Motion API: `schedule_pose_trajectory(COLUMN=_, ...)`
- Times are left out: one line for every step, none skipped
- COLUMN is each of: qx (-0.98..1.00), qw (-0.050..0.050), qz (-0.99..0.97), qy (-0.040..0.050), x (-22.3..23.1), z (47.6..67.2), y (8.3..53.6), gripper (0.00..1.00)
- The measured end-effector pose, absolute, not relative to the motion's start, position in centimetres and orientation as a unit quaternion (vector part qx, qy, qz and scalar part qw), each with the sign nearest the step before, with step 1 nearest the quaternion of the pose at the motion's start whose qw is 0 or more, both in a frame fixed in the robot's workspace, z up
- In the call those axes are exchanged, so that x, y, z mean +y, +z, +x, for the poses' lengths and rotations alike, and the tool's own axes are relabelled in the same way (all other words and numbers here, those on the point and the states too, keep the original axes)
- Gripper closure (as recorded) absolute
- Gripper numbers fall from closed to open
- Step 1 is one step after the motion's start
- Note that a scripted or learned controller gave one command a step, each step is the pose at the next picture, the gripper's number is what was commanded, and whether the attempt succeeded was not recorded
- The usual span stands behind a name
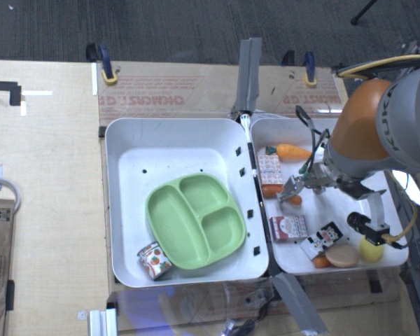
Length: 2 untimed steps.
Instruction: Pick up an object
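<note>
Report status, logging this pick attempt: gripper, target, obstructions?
Gripper low in right bin, fingers unclear. Nothing visibly held. Small orange piece right at its tip. Carton close alongside.

Robotics lab, test bench: a grey-and-orange arm point(378, 128) is reaching over two white bins point(119, 187) sitting side by side on a plywood bench point(42, 159). Clamps point(106, 67) are gripping printed cardboard point(161, 93) at the back edge; tape marks point(10, 91) are showing on the wood; dark carpet point(161, 12) is lying beyond.
</note>
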State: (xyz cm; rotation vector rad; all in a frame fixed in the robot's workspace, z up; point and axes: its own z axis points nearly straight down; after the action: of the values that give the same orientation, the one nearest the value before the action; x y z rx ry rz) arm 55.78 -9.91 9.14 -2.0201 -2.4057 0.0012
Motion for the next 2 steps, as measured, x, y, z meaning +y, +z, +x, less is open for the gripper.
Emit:
schedule_pose_trajectory(qx=-0.765, qw=0.0, qz=-0.644, qy=0.0008, x=-10.0, z=55.8, y=10.0, gripper=1.0)
schedule_pose_trajectory(qx=-0.71, qw=0.0, qz=-0.704, qy=0.0011, x=-14.6, z=54.8, y=25.5, gripper=1.0)
